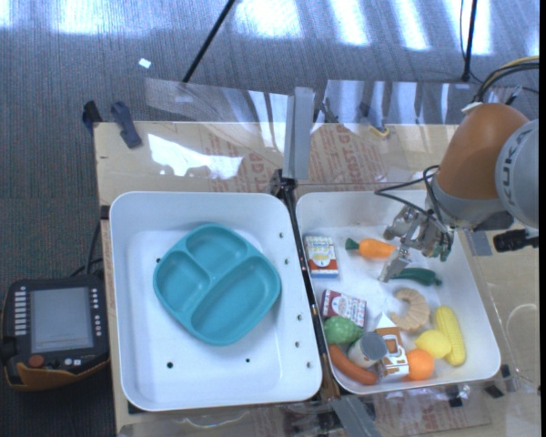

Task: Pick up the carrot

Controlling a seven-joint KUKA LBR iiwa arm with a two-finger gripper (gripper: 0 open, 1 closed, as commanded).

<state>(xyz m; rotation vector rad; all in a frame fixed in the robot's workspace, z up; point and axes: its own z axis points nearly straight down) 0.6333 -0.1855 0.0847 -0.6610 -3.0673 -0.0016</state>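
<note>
Two shallow white bins: the left bin bears one teal three-compartment plate. The right bin carries one orange carrot with a green top, one yellow corn cob, one orange round fruit, one yellow lemon, and two small printed cartons.

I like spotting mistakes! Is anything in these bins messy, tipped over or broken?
Nothing looks broken or spilled. The right bin is a jumble of toy food: the carrot lies on its side near the claw, with corn and a small box lying loose. The teal plate sits flat but turned at a slant in the left bin.
</note>
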